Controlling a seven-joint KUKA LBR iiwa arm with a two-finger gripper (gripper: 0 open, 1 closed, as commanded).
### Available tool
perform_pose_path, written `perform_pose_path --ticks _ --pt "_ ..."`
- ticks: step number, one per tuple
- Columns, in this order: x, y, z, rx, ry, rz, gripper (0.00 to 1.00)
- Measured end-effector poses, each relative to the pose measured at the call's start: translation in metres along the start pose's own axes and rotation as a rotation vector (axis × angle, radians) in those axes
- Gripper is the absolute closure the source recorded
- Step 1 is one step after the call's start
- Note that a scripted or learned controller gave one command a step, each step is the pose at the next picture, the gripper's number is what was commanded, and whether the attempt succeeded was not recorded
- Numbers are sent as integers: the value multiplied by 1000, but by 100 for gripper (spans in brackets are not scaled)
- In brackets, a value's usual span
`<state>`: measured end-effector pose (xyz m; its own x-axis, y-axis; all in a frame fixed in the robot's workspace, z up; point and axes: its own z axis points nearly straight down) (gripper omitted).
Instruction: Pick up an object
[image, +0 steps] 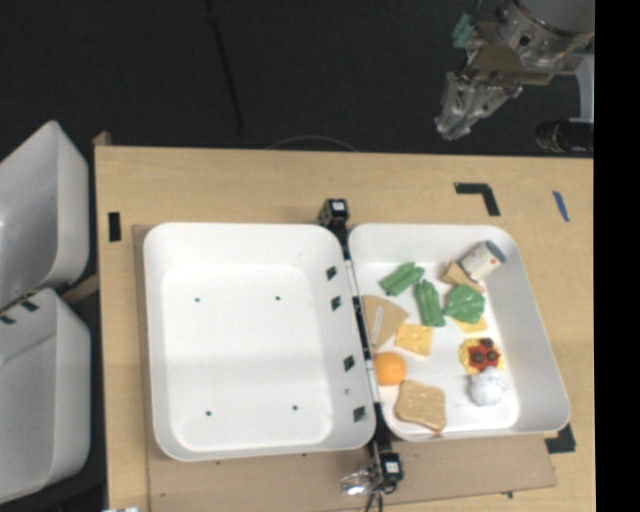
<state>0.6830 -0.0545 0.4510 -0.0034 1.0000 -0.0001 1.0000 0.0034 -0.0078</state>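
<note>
A pale wooden bench (230, 185) is sitting against a dark, almost black floor (250, 70). Black corner marks (480, 196) and a blue strip (561, 206) are showing on its top. White rounded shapes (35, 300) are standing at the left edge.

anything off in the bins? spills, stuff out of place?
Nothing stands out. The toy food, including the orange, bread slice and green pieces, lies loosely inside the right bin, nothing over the rim. The gripper hangs high above the bench, beyond the bins.

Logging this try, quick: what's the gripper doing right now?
Gripper: raised beyond the bench's far edge, nothing seen between its fingers; open or shut cannot be told.
</note>
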Motion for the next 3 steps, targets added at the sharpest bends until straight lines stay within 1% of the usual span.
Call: perform_pose_path --ticks 1,2,3 --pt "-13 3 -105 -17 -2 2 100" --pt "-91 -11 -46 -5 -2 8 100" --pt "-95 6 -103 -15 -5 2 100"
